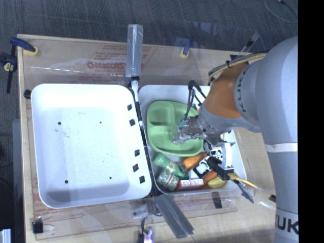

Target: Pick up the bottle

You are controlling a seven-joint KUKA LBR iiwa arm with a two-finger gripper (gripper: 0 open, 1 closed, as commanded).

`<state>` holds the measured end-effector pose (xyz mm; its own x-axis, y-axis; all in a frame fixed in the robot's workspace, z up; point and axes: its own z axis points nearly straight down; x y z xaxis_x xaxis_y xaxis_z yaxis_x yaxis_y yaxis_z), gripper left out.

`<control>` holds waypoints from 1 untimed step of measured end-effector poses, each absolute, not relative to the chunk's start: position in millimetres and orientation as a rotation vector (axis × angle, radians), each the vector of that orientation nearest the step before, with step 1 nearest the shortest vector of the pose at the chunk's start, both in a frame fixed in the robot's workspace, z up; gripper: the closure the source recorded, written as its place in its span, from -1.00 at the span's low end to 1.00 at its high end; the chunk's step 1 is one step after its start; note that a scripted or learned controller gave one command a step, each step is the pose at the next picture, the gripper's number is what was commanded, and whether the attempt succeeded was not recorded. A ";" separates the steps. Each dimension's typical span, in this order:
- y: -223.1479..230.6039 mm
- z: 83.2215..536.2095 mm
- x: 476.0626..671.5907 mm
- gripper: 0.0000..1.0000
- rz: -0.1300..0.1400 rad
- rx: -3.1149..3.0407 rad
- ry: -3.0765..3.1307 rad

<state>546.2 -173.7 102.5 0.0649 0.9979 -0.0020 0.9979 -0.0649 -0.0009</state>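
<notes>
Two shallow white bins sit side by side on the wooden bench [76,54], and the arm [263,100] reaches in from the right over the right bin [167,91]. The left bin [81,146] lies just beside it, the two meeting along a dark divider [137,135] that runs between them. In the right bin a green sectioned plate [164,120] fills the upper part, tilted a little against the clutter below. The gripper [185,133] hangs over the lower right part of this plate, right at its surface, with the orange band [223,97] of the wrist just above and to the right. Whether the claw is spread or pressed together I cannot tell, because the metal parts blur against the plate, and nothing can be made out between them. The bottle [169,173], green with a printed label, lies on its side near the lower left corner of the right bin, just below the plate and apart from the gripper. Beside it, to the right, lies an orange carrot-shaped toy [195,161], and along the bin's lower edge a red and white tube [191,184]. More small things, black, white and yellow, crowd the lower right corner [218,173], too jumbled to name.
</notes>
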 end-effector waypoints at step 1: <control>-103.7 92.3 593.4 1.00 -0.011 2.297 2.158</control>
